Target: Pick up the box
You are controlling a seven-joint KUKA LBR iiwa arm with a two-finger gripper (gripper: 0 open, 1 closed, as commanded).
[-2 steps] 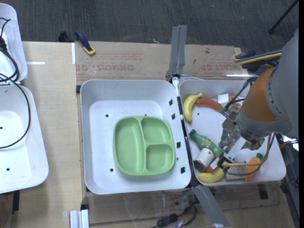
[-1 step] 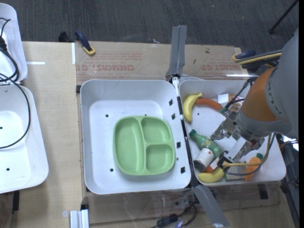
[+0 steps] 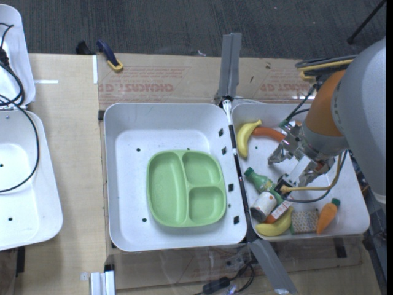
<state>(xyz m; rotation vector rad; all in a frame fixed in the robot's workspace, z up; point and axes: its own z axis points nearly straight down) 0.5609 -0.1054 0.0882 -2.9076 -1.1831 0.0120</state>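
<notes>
pincer (image 3: 293,172) over right bin (image 3: 353,223) | grip state unclear | cardboard print unreadable

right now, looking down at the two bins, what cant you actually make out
- Claw in the camera view: the wrist sits over it, so its state cannot be read, nor whether it holds anything.
- The box: nothing in the right bin reads clearly as one; the small red and white item beside the can is too small to name.
- Green bottle: its lower end runs under the claw.
- Lower banana: partly covered by the can.
</notes>
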